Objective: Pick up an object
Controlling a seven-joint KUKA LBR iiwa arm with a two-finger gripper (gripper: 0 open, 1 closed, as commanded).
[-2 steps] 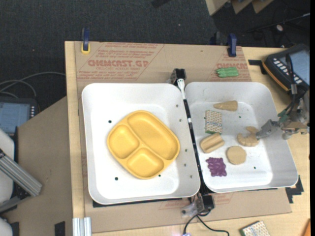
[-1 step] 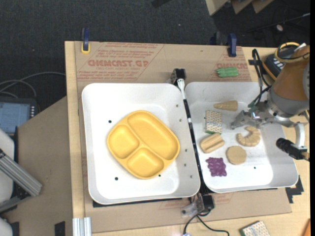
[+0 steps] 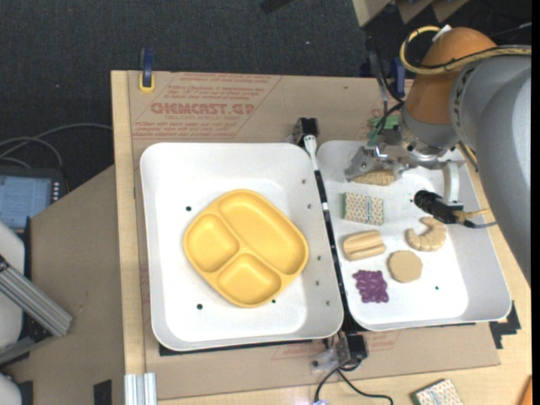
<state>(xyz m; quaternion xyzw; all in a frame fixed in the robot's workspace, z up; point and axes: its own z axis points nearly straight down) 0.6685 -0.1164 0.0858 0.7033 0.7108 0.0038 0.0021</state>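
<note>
While the arm (image 3: 472, 99) hangs over the far end of the right bin (image 3: 481, 298), the gripper (image 3: 377, 160) sits low over a tan cracker-like piece (image 3: 374, 177) at the bin's far-left corner. Step in hand, as I judge it: approach or descent onto that piece, grasp not confirmed. Jaw opening: cannot tell, the wrist hides it, and nothing is visibly held.

Likely target: the tan piece, right under the gripper and possibly touching it. Its long axis runs left-right across the view, roughly parallel to the bin's far wall; no clear front or back end.

Other items, relative to the gripper:
- patterned wafer (image 3: 363, 207) just nearer the camera
- bread roll (image 3: 363, 245) further nearer, long axis also left-right
- purple grapes (image 3: 370, 285) nearest the camera
- round cookie (image 3: 405, 267) and curved pastry (image 3: 427, 237) nearer and to the right

Left bin (image 3: 160, 175), with its yellow divided tray (image 3: 245, 247), lies well apart to the left.

Next move calls for closing across the piece's short axis, then a straight lift; the piece is flat and sits near the wall, so a slip looks likely.
</note>
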